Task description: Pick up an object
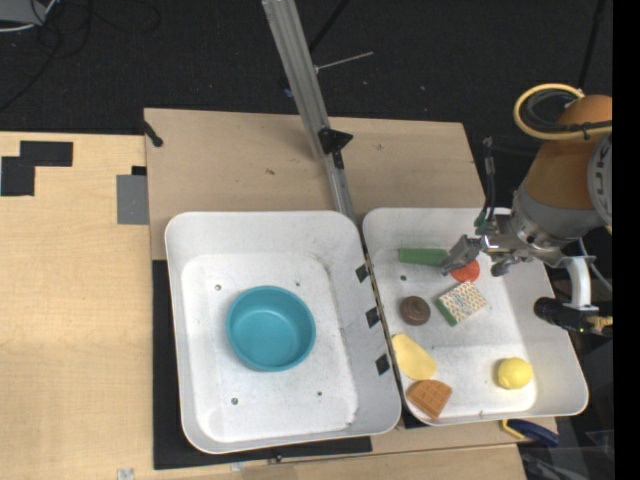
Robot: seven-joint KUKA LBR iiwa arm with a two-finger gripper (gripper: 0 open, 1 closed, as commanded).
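The two-finger gripper point(478, 251) sits right of centre, over the right-hand white bin point(560, 393). A small red object point(466, 269) lies just below-left, touching it; whether it is grasped I cannot tell.

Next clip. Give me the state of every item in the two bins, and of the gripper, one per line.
teal bowl: upright, alone in left bin
green block: lying flat, right bin
red object: beneath the gripper
patterned block: lying flat
brown disc: lying flat
yellow wedge: lying against the orange waffle-like piece
yellow ball: resting apart
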